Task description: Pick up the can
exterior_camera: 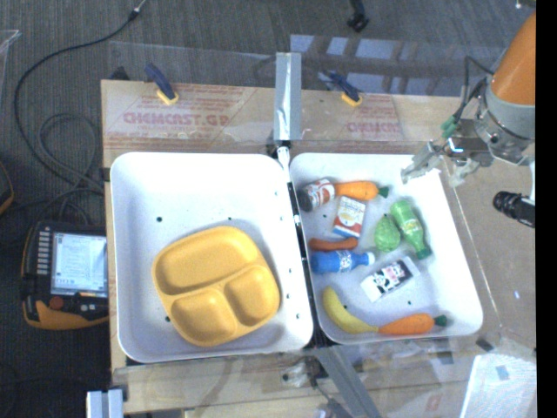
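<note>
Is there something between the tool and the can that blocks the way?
Nothing visible stands in the path. The tool hangs over the right bin's upper right rim, and the can lies on its side in the upper left corner. An orange carrot lies right beside the can, on the tool's side, which may crowd a grasp.

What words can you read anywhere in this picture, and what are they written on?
"CHEMCAST GP" in faded red print, as best it reads, on the brown paper-covered sheet behind the left white bin.
Similar faded red print on the same sheet behind the right white bin: too faint to read.
Small red-and-white can: label too small.
Red-and-white carton: too blurred.
Black-and-white carton: too blurred.
Handheld control pad's screen on the floor: too small.
</note>
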Action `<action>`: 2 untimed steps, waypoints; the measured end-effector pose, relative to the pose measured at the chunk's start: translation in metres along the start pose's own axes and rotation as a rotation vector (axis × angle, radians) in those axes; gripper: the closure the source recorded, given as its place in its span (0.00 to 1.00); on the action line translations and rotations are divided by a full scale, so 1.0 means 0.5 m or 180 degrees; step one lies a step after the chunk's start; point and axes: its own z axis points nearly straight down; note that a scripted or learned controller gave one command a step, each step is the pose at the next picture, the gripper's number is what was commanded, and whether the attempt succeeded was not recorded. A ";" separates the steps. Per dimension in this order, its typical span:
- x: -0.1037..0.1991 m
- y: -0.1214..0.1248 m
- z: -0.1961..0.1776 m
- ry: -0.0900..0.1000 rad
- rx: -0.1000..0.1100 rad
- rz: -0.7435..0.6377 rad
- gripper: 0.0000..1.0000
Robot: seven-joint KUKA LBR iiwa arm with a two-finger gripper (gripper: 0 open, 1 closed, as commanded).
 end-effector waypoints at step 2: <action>-0.010 0.070 0.342 -0.0005 -0.0005 -0.0037 0.00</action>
